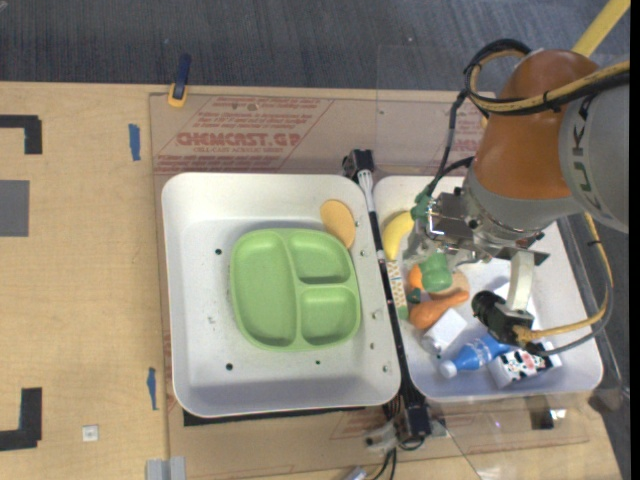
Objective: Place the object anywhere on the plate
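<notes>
The arm (pixel 545 133) reaches in from the right and hangs over the right bin (pixel 585 358); its gripper (pixel 440 243) sits low above a heap of toys there; whether the jaws are apart or together cannot be told, because the wrist hides them.

The green plate (pixel 295 288) lies in the middle of the left bin (pixel 190 268); it has three parts, and all three are bare; a small yellow-orange toy (pixel 340 221) lies just beside the plate at its far right corner, up against the bin wall.

In the right bin the toys are packed close; a yellow banana (pixel 397 233) lies by the wall between the bins; a green and orange toy (pixel 436 273) sits right under the gripper; an orange carrot (pixel 437 311) lies just below it; a blue bottle (pixel 470 358) and a black and white toy (pixel 520 365) lie nearer the front.

The step in hand looks like the pick; nothing can be seen held yet; which toy the arm is after is not sure, but the green and orange one is closest.

Next, the arm would need a firm hold on one toy, a lift clear of the heap and over the wall between the bins, then a move left to the plate; the tight heap may make the grab slip.
</notes>
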{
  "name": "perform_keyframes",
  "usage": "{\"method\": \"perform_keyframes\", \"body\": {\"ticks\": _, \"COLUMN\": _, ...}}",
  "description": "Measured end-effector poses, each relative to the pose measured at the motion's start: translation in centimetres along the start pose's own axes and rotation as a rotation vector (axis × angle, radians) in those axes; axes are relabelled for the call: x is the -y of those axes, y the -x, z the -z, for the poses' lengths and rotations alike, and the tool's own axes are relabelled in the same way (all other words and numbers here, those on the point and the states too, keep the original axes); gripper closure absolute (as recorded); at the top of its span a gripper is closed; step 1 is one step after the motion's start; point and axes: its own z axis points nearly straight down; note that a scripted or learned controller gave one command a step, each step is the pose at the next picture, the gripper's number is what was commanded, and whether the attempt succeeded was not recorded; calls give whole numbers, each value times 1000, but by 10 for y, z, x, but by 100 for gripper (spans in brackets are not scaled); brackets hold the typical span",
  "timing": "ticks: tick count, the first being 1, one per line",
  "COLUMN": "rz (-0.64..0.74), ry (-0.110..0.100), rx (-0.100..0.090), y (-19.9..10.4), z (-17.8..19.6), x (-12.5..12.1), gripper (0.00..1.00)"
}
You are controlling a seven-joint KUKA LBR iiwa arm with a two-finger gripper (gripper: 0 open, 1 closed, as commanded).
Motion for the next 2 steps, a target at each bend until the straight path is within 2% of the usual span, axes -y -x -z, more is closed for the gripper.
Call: {"method": "perform_keyframes", "body": {"ticks": 2, "rz": 184, "ry": -2, "rx": 4, "y": -117, "z": -21, "x": -8, "gripper": 100}}
